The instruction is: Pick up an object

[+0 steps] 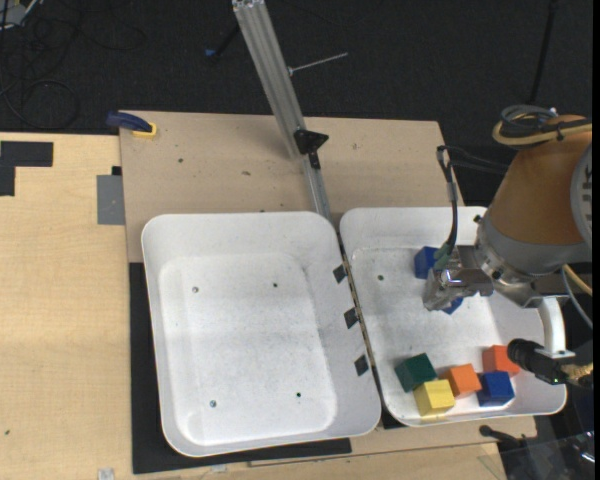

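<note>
My gripper (446,293) hangs low over the middle of the right bin (400,230), reaching in from the right. A blue block (425,261) lies just up and left of it, touching or nearly touching the gripper's side. A second bit of blue (452,306) peeks out from under the gripper's lower edge; whether it is held I cannot tell. Along the bin's front lie a green block (415,370), a yellow block (434,396), an orange block (464,379), another blue block (496,387) and a red-orange block (500,358).
The left bin (170,243) sits beside the right one, split from it by a ridge with black clips (348,316). A slanted metal rail (275,78) rises behind the bins. The arm's grey and orange body (540,208) covers the right bin's far right side.
</note>
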### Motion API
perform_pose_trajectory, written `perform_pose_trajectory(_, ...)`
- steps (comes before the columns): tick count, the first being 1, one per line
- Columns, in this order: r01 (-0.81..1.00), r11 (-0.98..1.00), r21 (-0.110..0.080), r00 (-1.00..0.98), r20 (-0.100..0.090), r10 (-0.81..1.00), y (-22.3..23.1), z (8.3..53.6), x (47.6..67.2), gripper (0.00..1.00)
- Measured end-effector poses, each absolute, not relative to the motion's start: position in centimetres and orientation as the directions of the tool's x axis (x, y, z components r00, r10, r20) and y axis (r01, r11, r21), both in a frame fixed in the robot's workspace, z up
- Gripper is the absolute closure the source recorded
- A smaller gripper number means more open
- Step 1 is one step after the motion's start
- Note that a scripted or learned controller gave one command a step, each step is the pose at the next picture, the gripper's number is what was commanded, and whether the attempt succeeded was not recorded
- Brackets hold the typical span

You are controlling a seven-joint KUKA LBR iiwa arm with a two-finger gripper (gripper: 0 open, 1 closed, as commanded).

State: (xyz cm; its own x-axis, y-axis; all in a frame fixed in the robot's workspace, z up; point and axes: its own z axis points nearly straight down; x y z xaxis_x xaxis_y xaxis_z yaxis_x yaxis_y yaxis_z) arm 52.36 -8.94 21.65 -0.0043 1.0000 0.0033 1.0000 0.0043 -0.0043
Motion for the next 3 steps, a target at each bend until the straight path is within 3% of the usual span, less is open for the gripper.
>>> perform_pose_trajectory(1,1.0,0.004,-0.002,-0.004,0.001,1.0,-3.2,22.2,52.5,1.0)
perform_pose_trajectory(3,1.0,0.005,-0.003,-0.005,0.002,1.0,6.1,23.5,50.4,1.0)
